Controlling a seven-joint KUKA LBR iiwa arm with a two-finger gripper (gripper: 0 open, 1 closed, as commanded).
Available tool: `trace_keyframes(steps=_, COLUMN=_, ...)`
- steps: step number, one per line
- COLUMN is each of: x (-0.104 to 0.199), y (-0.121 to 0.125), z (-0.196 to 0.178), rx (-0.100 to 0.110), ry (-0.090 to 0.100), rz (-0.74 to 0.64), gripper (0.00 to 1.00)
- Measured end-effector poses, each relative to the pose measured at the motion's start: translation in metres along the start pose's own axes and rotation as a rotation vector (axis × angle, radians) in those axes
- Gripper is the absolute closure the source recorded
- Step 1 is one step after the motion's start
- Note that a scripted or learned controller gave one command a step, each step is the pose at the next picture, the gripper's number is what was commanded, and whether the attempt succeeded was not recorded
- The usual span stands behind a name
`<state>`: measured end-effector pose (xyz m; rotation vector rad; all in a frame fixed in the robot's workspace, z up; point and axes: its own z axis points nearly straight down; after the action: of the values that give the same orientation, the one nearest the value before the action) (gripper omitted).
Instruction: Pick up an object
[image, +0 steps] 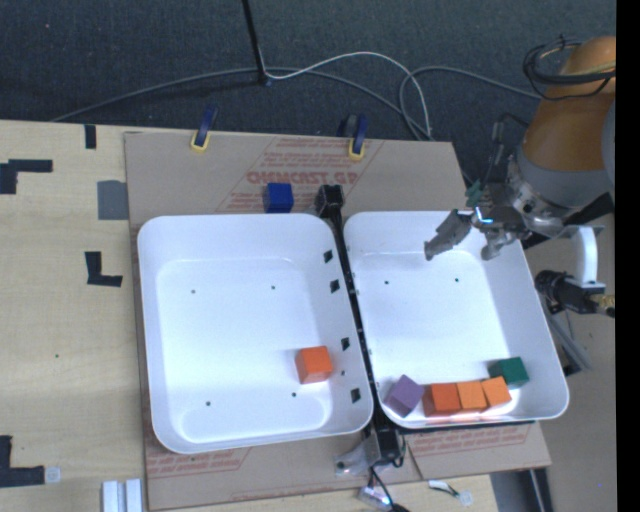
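Note:
My gripper (467, 240) hangs over the far edge of the right bin (520, 300), its two grey fingers spread open with nothing between them. Along that bin's near wall lie a purple block (404, 394), two orange blocks (441, 399) (470, 396), a lighter orange block (497, 392) and a green block (511, 371). The left bin (200, 300) holds one orange cube (314, 364) near its front right corner.
A blue cube (279, 196) sits on the cardboard behind the left bin. Black clamps (330, 200) join the bins along the middle. Cables run across the dark floor at the back. The arm's body (570, 140) stands at the right.

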<state>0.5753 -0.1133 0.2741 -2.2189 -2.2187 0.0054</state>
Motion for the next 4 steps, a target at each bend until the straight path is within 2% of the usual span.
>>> trace_keyframes(steps=1, x=0.0, y=0.001, z=-0.002, rx=-0.005, ry=0.0, rz=-0.001, gripper=0.0)
trace_keyframes(steps=4, x=-0.006, y=0.002, z=0.148, rx=-0.001, ry=0.0, rz=0.0, gripper=0.0)
